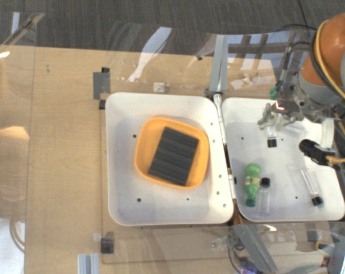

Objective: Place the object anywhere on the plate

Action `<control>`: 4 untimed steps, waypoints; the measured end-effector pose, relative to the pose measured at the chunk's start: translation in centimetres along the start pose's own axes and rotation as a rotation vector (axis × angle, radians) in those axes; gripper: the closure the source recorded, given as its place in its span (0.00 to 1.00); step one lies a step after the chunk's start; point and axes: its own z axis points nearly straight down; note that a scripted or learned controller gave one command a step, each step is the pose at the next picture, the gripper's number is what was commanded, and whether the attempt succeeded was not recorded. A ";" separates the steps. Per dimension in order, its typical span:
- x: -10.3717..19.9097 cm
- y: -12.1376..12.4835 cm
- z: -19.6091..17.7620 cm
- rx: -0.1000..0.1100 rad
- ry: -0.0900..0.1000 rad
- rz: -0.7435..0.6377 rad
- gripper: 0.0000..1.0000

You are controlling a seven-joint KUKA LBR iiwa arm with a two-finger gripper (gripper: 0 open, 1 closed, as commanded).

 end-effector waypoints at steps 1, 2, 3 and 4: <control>1.2 2.5 4.5 0.004 0.000 -0.085 1.00; 3.5 1.1 4.1 0.000 0.001 -0.309 1.00; 7.9 -2.1 4.1 0.000 0.001 -0.401 1.00; 7.8 -2.1 4.1 0.000 0.001 -0.401 0.00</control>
